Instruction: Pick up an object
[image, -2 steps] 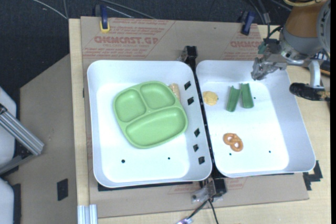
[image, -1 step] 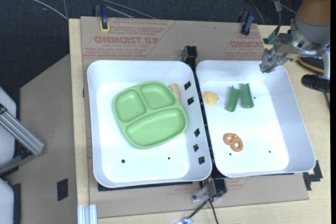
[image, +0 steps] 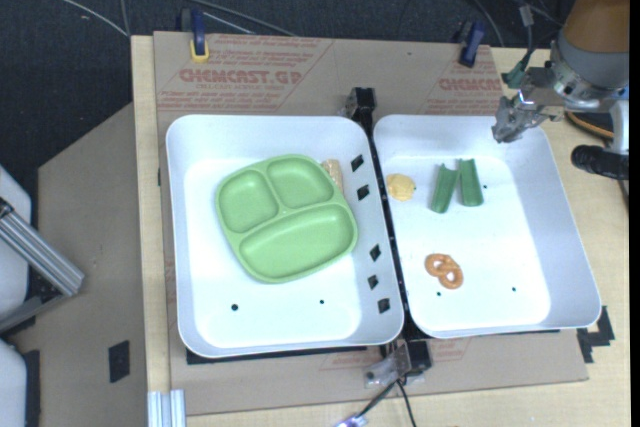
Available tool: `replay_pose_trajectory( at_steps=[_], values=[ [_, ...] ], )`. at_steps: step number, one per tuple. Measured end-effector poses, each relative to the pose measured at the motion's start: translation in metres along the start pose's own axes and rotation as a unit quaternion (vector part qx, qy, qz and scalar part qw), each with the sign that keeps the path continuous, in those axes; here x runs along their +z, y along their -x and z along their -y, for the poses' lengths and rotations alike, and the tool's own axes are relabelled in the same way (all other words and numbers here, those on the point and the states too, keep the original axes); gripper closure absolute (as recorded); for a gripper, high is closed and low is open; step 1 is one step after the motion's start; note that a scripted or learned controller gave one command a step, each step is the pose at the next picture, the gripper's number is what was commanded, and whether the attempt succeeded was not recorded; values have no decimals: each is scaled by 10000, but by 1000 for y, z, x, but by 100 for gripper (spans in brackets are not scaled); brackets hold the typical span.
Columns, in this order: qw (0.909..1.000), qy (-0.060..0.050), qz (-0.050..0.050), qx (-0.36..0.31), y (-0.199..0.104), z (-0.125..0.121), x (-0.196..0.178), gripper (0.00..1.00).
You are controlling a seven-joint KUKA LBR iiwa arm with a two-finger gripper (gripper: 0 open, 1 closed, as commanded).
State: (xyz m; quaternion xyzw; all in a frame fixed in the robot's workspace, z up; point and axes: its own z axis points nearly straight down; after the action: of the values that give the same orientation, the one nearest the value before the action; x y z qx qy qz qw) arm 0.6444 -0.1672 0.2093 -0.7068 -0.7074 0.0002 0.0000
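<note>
Green sticks (image: 456, 185) lie near the right bin's (image: 560, 245) far rim, with bare floor around. The gripper (image: 512, 123) hovers over that bin's far right corner; whether its fingers are apart cannot be told.

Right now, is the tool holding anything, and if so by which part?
Nothing is held. The tool hangs over the right bin's far corner, with nothing between its tips. The green pieces, pretzel and yellow bit lie in the bin.

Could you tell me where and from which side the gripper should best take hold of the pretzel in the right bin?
Probably from straight above, closing across the pretzel at its narrower width. It lies flat on the right bin floor, well apart from the walls and the green pieces, so nothing crowds the gripper.
</note>
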Motion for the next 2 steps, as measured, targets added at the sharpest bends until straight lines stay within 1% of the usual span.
replay_pose_trajectory(
  at_steps=[1,2],
  values=[
    [10000,-12,-9,-11,-42,12,-2,100],
    [10000,-10,-11,-16,-98,12,-2,100]
  ],
)
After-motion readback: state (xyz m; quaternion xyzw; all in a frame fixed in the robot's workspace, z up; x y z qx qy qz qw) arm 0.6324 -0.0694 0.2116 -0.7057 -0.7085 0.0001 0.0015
